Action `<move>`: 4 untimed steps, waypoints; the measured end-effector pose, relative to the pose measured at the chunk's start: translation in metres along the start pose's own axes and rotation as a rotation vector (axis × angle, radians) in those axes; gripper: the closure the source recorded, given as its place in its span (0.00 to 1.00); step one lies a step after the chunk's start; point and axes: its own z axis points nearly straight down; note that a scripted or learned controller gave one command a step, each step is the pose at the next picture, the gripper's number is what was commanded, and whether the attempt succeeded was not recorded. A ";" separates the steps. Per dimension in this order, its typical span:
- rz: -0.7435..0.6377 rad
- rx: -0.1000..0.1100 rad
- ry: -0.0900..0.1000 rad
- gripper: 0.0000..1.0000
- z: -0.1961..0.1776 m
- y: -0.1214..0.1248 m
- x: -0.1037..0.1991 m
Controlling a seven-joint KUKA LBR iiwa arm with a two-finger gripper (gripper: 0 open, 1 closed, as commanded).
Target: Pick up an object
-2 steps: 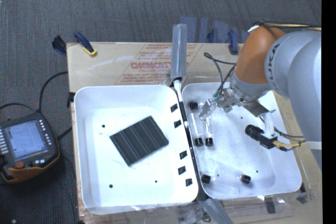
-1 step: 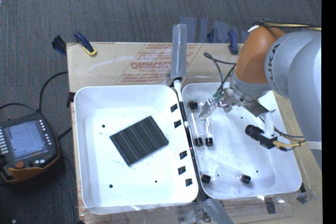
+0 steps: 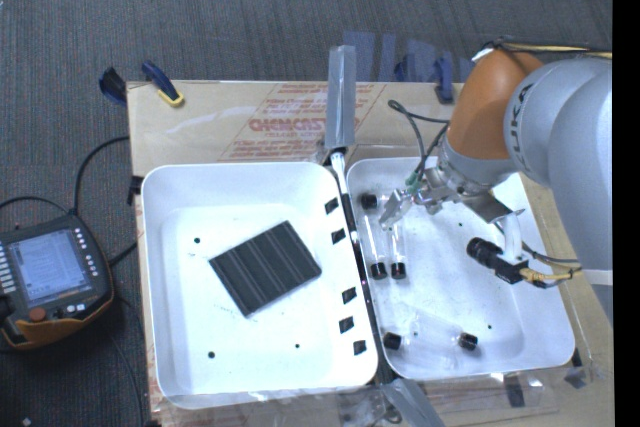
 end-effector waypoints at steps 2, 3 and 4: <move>0.000 0.000 0.000 0.00 0.000 0.000 0.000; 0.000 0.000 0.000 0.00 0.000 0.000 0.000; 0.000 0.000 0.000 0.00 0.000 0.000 0.000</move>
